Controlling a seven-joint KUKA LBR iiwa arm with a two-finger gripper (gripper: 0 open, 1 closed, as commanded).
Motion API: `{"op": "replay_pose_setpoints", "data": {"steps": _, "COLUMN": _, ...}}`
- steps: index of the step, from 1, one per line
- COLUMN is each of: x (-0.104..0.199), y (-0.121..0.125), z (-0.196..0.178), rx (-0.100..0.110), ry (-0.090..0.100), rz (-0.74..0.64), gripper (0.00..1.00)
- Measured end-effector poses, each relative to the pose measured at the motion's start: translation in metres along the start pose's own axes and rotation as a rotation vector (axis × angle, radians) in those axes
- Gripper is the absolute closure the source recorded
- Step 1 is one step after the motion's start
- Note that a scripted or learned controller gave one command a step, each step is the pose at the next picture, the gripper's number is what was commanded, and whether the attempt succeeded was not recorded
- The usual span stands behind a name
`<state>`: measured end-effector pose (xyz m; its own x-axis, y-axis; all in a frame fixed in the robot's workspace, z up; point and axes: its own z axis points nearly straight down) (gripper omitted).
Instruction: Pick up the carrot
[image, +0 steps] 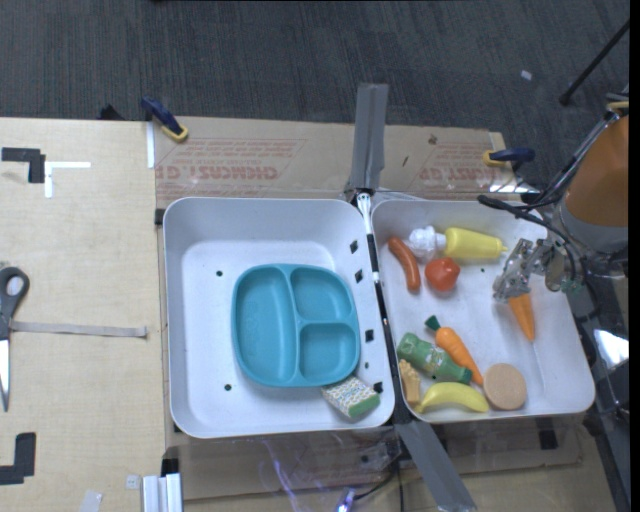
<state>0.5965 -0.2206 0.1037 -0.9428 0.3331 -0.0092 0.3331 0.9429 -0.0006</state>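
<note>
An orange carrot is in the right bin near its right wall, pointed end toward the front. My gripper stands at the carrot's wide upper end, and its fingers are shut on that end. I cannot tell whether the carrot is lifted off the bin floor. A second carrot with a green top lies lower in the same bin, apart from the gripper, beside a green bottle.
The right bin also holds a sausage, a tomato, a yellow bottle, a banana and a tan disc. The left bin holds a blue divided plate and a sponge.
</note>
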Motion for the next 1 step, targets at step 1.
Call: {"op": "replay_pose_setpoints", "data": {"steps": 1, "x": 0.0435, "y": 0.0884, "z": -0.0841, "rx": -0.002, "ry": 0.003, "rz": -0.084, "gripper": 1.0}}
